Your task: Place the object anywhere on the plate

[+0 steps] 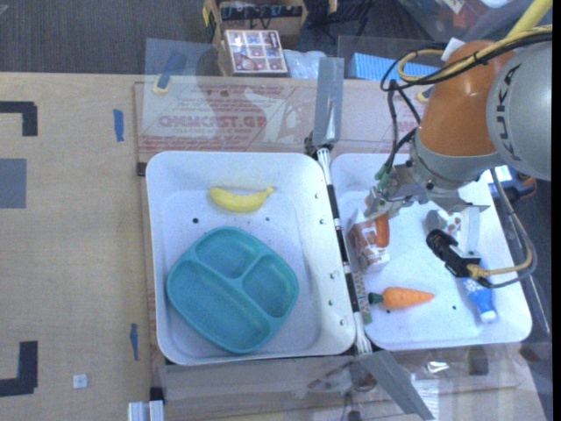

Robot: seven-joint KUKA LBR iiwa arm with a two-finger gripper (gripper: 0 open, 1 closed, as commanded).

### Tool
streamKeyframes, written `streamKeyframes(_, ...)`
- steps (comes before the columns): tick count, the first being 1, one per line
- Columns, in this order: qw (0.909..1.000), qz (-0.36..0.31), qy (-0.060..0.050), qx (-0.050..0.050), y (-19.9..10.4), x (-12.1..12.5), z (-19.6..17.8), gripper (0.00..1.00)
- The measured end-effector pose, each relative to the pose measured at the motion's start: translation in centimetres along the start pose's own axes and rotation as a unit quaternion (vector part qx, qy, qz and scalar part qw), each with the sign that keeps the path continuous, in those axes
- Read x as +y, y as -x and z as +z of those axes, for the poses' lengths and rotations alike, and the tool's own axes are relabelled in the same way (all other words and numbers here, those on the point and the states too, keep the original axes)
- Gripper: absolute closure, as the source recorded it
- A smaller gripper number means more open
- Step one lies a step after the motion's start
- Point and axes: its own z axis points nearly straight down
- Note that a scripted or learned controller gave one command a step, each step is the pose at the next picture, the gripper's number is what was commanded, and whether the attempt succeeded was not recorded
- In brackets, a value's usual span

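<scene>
A teal divided plate (231, 289) lies in the left bin (166, 182), toward its front. In the right bin (508, 323), my gripper (379, 207) hangs low near the left wall, right above a small orange and white packet (370, 240). An orange carrot (405, 298) with a green stub lies near that bin's front, apart from the gripper. A yellow banana (239, 198) rests in the left bin behind the plate.
A small blue and white tube (480, 303) lies at the right bin's front right. The ridge where the two bins meet (337, 253) runs between the gripper and the plate. Cardboard boxes (252, 16) stand behind the bench.
</scene>
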Motion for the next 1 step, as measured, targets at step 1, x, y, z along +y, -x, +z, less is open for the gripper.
streamKeyframes(1, 0.9969, -0.079, 0.0, 0.0, -8.06, -2.95, 0.03, 1.0)
